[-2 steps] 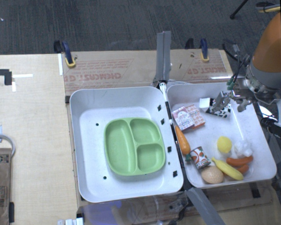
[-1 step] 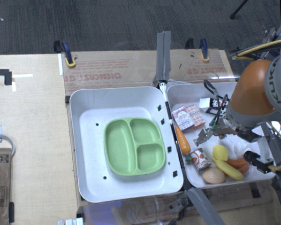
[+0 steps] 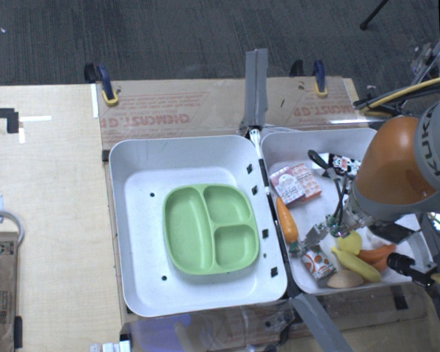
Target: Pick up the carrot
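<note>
- Carrot (image 3: 286, 221): lies in right bin (image 3: 365, 138), along its left wall, long axis running near-to-far, just below the snack pack (image 3: 295, 184).
- Gripper (image 3: 316, 233): low in right bin, right of carrot, near but apart from it; nothing seen between its fingers. Opening width: cannot tell, parts too small and cluttered.
- Arm (image 3: 393, 171): orange band over right bin's middle/right side, hides part of bin floor.
- Other items, right bin: small carton (image 3: 316, 264) near front, just below gripper; banana (image 3: 355, 264) and yellow fruit (image 3: 348, 242) to the right; beige item (image 3: 346, 279) at front edge; 2nd orange piece (image 3: 375, 255) beside banana, type unclear.
- Left bin (image 3: 127, 235): holds green 3-section plate (image 3: 211, 229), centred, flat.
- Tabletop (image 3: 46, 217): paper bag (image 3: 4, 293) at left edge, well apart from bins.
</note>
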Motion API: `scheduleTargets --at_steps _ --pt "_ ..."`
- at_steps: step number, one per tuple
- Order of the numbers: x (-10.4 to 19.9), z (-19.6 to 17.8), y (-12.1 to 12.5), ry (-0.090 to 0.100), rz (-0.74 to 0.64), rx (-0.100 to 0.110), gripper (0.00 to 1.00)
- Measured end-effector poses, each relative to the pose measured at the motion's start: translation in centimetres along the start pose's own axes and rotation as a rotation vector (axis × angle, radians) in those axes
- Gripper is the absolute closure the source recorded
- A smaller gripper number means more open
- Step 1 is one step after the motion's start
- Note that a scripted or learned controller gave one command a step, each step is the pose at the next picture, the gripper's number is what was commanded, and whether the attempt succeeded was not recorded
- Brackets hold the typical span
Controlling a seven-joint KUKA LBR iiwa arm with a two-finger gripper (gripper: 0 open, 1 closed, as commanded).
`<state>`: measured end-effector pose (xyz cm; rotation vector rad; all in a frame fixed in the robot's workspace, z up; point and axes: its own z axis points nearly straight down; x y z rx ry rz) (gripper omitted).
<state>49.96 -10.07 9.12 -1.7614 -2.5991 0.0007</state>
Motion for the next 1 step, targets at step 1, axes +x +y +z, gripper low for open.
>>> scheduleTargets --at_steps 1 --pt "-0.09 -0.92 0.06 0.0 0.004 -0.002 1.0"
